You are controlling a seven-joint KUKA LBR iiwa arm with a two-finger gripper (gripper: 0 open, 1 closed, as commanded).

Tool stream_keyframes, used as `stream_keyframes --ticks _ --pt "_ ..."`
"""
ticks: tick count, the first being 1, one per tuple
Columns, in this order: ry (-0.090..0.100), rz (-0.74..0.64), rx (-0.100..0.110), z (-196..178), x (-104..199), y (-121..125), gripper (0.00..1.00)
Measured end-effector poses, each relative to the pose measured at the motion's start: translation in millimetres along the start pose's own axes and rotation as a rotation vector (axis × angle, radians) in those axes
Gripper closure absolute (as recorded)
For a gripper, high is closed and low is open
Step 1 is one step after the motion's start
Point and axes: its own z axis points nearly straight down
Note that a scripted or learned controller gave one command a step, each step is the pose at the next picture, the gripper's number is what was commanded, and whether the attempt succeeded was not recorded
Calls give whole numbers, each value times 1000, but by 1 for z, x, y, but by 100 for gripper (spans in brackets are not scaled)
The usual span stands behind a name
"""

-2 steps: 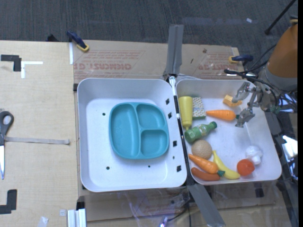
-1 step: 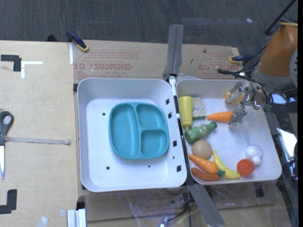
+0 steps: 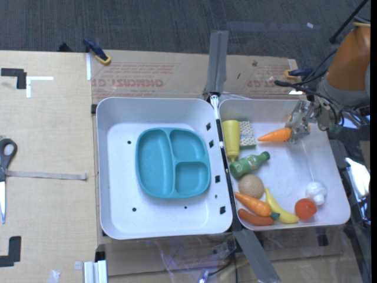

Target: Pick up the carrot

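Carrot: an orange carrot [image 3: 274, 135] lies in the far part of the right bin [image 3: 330, 175], pointed end to the left, thick end to the right.
Carrot and end effector: the thick end of the carrot sits between the fingers of the end effector [image 3: 296, 130], so it is gripped there.
End effector: closed on the carrot, at the far right side of the right bin; whether the carrot touches the floor of the bin, I cannot tell.
Arm: grey, with an orange part [image 3: 352, 58] at the far right; it reaches in from the right with dark cables around it.
Second carrot: another carrot [image 3: 253, 203] lies in the near part of the same bin, well apart from the end effector.
Near things: beside this second carrot are a banana [image 3: 279, 209], a red sausage [image 3: 255, 219], a brown round thing [image 3: 251, 186], a tomato [image 3: 305, 209] and a small white thing [image 3: 315, 190].
Left side of the right bin: a yellow bottle [image 3: 230, 138], a sponge [image 3: 247, 134] just beside it, and a green bottle [image 3: 248, 164] nearer.
Left bin: the left bin [image 3: 112, 175] holds a teal plate [image 3: 174, 162] with three compartments.
Bench: scissors [image 3: 5, 170] lie at the left edge of the bench [image 3: 47, 217].
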Motion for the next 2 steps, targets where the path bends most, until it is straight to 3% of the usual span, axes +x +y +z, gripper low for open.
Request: stream_keyframes --ticks 1,2 --pt "0 0 0 0 0 0 0" --pt "10 24 -2 13 18 42 0"
